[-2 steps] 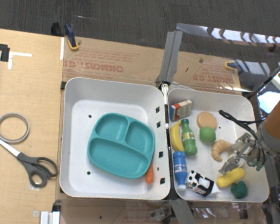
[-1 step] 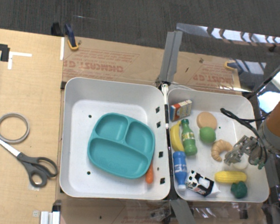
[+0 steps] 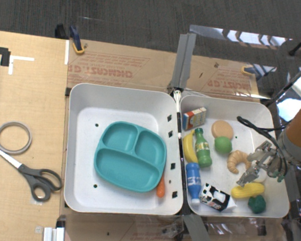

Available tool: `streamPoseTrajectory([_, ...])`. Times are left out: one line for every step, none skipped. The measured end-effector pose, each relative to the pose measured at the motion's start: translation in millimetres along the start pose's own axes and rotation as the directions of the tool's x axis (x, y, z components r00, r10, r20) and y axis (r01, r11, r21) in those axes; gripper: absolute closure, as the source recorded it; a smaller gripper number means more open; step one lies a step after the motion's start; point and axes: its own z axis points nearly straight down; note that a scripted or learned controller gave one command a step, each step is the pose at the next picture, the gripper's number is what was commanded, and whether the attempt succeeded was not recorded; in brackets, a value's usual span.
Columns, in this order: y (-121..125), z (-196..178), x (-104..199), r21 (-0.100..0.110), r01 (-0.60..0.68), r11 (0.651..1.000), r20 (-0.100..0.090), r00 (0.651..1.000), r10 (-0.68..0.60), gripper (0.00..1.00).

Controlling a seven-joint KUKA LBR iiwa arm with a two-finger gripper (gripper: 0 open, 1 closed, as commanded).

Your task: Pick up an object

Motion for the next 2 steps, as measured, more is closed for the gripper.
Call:
streamPoseTrajectory([43,19,-66,0.003,-0.266,0.964,-0.004,0.964,0.266,0.0])
streamPoseTrajectory([97,20,-71,0.004,-0.418,0.909,-0.005,0.909,0.418,0.0])
